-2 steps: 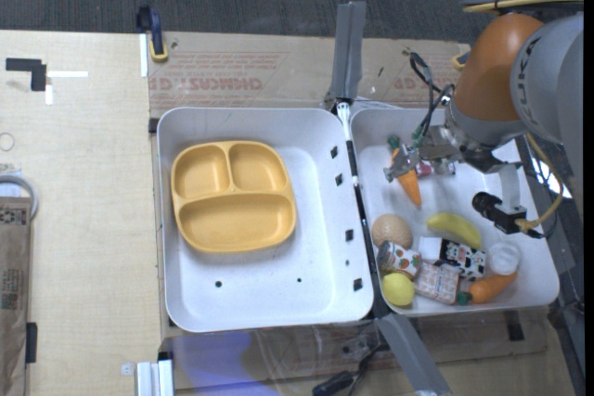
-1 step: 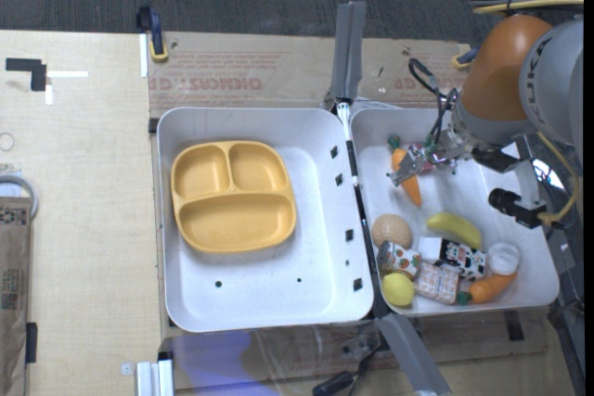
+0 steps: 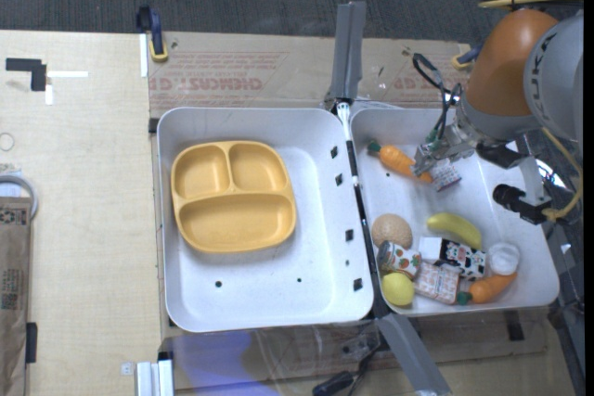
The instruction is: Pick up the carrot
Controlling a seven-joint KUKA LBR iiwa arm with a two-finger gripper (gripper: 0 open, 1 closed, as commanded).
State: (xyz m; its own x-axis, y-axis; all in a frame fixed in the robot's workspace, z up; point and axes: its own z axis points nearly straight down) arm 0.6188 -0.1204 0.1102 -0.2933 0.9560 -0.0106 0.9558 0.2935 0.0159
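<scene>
One small carrot (image 3: 396,159) lies at the far left of the right bin (image 3: 534,292), with the gripper (image 3: 434,164) touching its right end, and though we cannot tell its state, we think the carrot is light, hard and smooth, so we would grab its middle.

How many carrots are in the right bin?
2. One carrot lies near the bin's far left corner, beside the end effector. The other carrot lies at the near right corner, partly under a white lid; more may be hidden.

Smooth white plastic bins (image 3: 176,227) on pale wood bench (image 3: 74,199); matt yellow plastic plate (image 3: 234,197).
</scene>
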